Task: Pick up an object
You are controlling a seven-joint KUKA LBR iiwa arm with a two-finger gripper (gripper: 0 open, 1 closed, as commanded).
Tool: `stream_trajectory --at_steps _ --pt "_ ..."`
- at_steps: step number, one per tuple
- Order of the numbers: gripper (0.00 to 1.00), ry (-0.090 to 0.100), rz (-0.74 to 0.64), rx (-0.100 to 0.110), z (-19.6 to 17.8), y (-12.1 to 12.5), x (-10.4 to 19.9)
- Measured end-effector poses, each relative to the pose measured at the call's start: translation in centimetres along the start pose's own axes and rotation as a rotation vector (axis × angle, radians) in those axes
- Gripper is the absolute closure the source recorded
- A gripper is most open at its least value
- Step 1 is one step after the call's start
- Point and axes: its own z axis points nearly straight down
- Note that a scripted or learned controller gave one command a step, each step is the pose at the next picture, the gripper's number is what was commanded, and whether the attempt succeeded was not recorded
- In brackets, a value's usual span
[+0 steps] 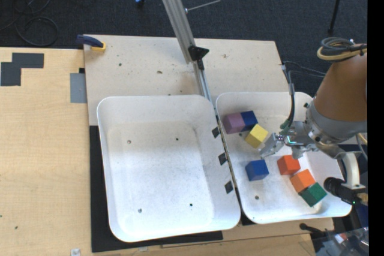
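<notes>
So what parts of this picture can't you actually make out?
- Hand, camera view: small and blurred, and the arm's bulk covers its top, so its grip state is unclear.
- Right bin: its right rim lies under the arm.
- Green block: a dark part overlaps its right side.
- Dark blue block: partly behind the purple block.

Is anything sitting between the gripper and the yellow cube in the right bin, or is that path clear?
Nothing visible stands between them. The gripper hovers just right of the yellow cube, with bare bin floor in the gap. The purple cube and dark blue cube lie on the yellow cube's far side, up and left.
</notes>
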Motion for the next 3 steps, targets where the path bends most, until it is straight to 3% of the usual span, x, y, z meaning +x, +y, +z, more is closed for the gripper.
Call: stream_trajectory --at_steps 1,3 --pt "0.00 -0.001 0.004 -0.006 -0.2 0.1 -0.2" --pt "0.00 0.000 0.001 0.000 9.4 -0.5 0.4"
